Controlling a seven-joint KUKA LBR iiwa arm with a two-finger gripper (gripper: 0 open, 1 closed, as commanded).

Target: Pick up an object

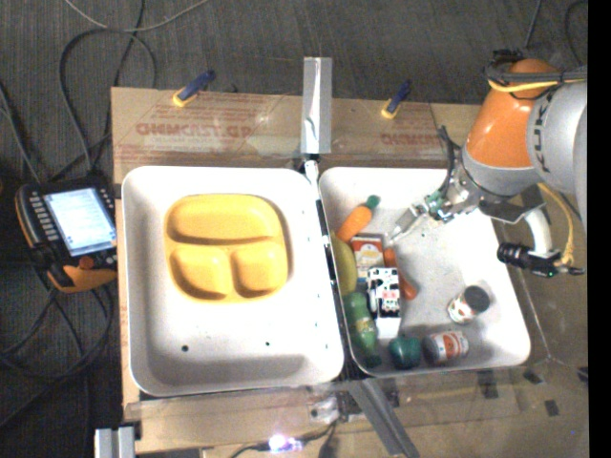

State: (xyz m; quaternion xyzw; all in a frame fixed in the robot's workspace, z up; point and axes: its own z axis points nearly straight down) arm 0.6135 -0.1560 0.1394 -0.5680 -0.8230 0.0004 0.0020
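Observation:
My gripper (409,219) hangs over the upper middle of the right bin (496,284), reaching in from the right with its fingers pointing left. It stands open with nothing between the fingers. Just left of it lies an orange carrot (355,219) with a green top. Below the carrot sit a small orange box (368,253) and a black-and-white carton (385,289). A yellow piece (344,263) and green pieces (360,319) line the bin's left wall. A dark green object (405,351) and two small cans (446,345) (469,303) rest near the front.
The left bin (143,351) holds a yellow divided plate (228,245). A handheld screen (72,218) lies off the bench to the left. The arm's orange band (506,127) rises at the right edge. Bare bin floor shows right of the gripper.

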